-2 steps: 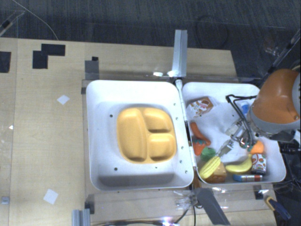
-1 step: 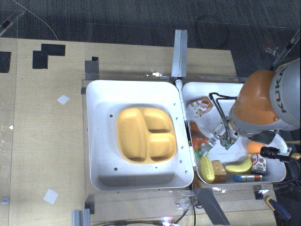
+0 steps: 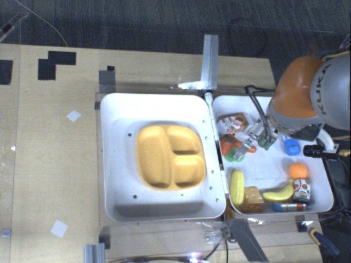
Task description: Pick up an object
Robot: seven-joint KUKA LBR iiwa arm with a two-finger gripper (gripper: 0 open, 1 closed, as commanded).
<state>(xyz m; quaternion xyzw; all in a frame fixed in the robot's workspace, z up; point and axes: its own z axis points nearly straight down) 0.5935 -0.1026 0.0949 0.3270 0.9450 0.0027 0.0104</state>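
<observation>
Wooden bench carries two bins: your left bin holds a yellow tray, your right bin the clutter. You're at the approach step: the gripper hangs over the carrot, near the bin's left wall, its long axis running left-right. Whether it is open or closed, you can't tell. Next, drop straight and close across the carrot. Corn and banana lie nearer you.

We see a pale wood tabletop with black square marks. Both bins are white. The sectioned tray is mustard yellow. In the right bin lie a yellow corn cob, a yellow banana, an orange ball, a blue cup and a tan block. The arm is grey with an orange band.
</observation>
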